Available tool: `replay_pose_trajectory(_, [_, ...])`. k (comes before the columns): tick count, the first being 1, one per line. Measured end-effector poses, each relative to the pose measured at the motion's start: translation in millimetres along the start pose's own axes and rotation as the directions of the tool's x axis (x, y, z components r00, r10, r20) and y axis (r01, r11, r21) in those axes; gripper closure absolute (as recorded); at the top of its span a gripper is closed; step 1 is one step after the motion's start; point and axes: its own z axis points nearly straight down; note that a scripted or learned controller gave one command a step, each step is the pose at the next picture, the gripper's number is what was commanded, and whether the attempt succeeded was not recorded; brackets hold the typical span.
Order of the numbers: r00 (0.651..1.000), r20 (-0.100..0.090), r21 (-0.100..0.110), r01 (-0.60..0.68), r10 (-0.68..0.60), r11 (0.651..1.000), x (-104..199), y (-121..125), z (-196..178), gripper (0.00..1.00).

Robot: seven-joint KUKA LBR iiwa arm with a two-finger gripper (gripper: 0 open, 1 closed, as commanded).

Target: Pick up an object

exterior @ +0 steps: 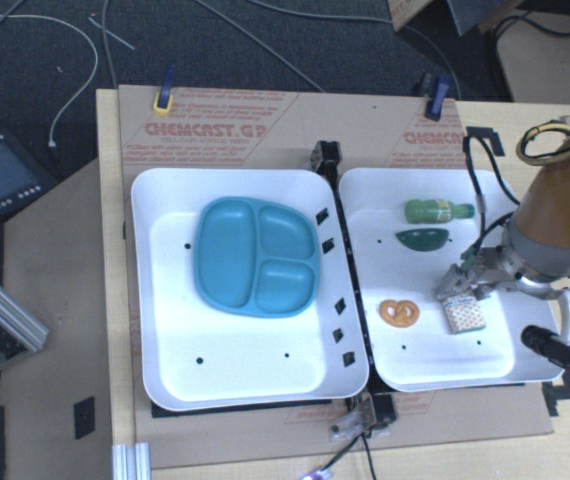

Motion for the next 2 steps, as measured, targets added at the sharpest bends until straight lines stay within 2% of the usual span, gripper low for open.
replay_pose_trajectory(1, [1.000, 0.001, 0.000, 0.002, -0.002, 1.000, 2.1, -2.8, -44.2, 1.00])
replay_pose_trajectory(2, [1.000, 0.002, -0.003, 0.001, -0.001, 1.000, -8.9, -3.5, -98.0, 1.00])
